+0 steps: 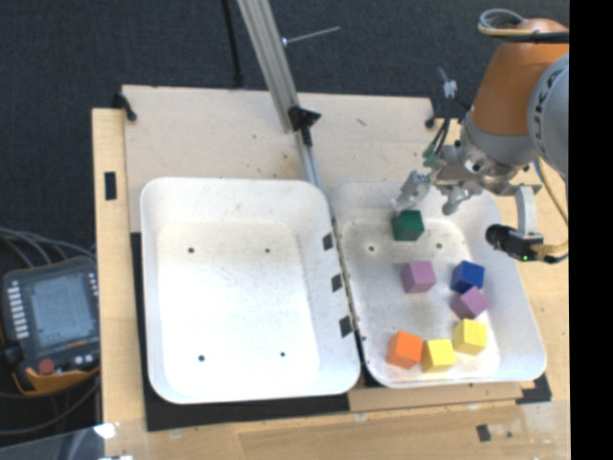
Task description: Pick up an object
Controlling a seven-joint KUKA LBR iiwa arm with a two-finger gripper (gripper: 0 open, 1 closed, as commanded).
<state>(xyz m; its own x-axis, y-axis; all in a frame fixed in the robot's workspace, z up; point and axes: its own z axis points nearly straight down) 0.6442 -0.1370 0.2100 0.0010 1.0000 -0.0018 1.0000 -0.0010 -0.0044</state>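
Note:
My gripper [433, 192] hangs over the far part of the right bin [375, 286], its two fingers spread apart with nothing between them. A green cube [407, 225] lies just below the left finger [413, 188], close to it but outside the gap. Further toward the front lie a purple cube [418, 276], a blue cube [467, 275], a second purple cube [470, 302], two yellow cubes [470, 335] [439, 354] and an orange cube [404, 349].
The left bin [239, 286] stands beside the right one. A slanted metal pole [273, 56] rises behind the bins. A black part [517, 242] sticks out from the arm over the right bin's right rim. A teach pendant [50, 316] lies far left.

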